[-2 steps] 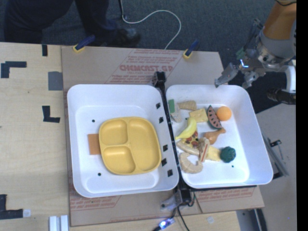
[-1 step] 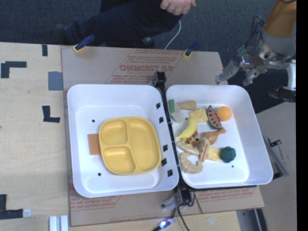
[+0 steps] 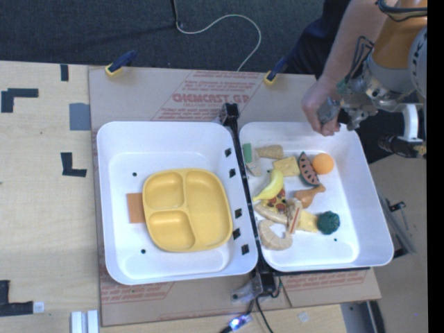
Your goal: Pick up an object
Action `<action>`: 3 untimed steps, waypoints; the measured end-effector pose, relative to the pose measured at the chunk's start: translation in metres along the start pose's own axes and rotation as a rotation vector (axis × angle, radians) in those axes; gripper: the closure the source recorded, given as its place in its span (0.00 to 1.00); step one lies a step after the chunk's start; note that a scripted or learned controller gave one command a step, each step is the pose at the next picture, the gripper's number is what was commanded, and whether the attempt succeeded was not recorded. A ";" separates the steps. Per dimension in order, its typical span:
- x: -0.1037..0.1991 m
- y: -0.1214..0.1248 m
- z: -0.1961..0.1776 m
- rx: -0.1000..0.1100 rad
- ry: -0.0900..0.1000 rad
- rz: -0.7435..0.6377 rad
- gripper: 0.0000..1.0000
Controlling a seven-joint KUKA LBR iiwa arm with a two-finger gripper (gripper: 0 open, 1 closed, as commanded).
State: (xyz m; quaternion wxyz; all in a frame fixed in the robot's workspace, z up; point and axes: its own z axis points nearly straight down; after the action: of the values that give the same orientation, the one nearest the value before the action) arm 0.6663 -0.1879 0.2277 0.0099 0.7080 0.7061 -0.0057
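Note:
The right bin [image 3: 368,186] holds a pile of toy food: an orange ball [image 3: 322,163], a watermelon slice [image 3: 307,169], a banana [image 3: 271,185], a yellow cheese block [image 3: 286,166], a pizza slice [image 3: 277,204], a green broccoli [image 3: 329,222] and a pale ring-shaped pastry [image 3: 274,236]. My gripper [image 3: 339,116] hangs above the bin's far right corner, apart from all the food. Nothing is visibly held in it. A person's hand [image 3: 318,114] is right beside the gripper on its left.
The left bin [image 3: 114,186] carries a yellow divided plate [image 3: 187,209] with a brown card [image 3: 134,207] at its left edge. A person's arm [image 3: 354,26] reaches in from the top right. Black clips line the wall between the bins.

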 end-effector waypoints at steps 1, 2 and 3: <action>0.004 -0.001 0.065 0.012 0.022 -0.005 0.00; 0.001 -0.005 0.111 0.012 0.021 -0.005 0.00; 0.001 -0.004 0.141 0.010 0.021 -0.005 0.00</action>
State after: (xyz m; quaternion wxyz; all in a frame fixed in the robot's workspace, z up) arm 0.6629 -0.1896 0.0863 -0.0012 0.7062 0.7080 -0.0019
